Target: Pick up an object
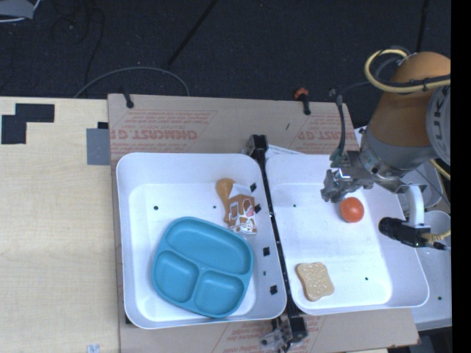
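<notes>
Grey arm, orange band, yellow cable

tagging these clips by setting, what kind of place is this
Most likely a robot lab test bench, not a home or kitchen: two white bins on a cardboard sheet, a robot arm reaching in, and toy items like a blue plate.

Blue tray, orange-red ball

Mirrored "CHEMCAST" print on cardboard sheet.
</notes>
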You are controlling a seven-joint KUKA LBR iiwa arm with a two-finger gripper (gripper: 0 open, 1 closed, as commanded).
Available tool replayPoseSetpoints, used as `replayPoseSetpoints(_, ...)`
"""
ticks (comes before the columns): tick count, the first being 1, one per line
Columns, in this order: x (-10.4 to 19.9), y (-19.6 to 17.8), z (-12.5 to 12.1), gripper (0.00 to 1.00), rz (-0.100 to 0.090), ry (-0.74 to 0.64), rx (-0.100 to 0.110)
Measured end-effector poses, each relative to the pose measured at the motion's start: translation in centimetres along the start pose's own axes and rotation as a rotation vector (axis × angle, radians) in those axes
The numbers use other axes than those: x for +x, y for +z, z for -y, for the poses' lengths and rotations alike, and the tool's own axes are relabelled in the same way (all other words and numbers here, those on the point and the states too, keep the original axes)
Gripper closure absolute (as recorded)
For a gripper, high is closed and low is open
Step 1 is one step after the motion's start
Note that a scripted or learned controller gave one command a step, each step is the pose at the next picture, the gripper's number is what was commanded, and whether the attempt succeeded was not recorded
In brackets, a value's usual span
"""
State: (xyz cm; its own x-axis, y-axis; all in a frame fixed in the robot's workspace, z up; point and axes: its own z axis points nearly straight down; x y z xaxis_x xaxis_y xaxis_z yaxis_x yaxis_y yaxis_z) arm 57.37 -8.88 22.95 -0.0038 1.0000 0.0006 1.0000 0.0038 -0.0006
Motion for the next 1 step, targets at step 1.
replayPoseSetpoints(1,5.03,-0.86,-1.05,1.00,-0.001,-0.001,0.001)
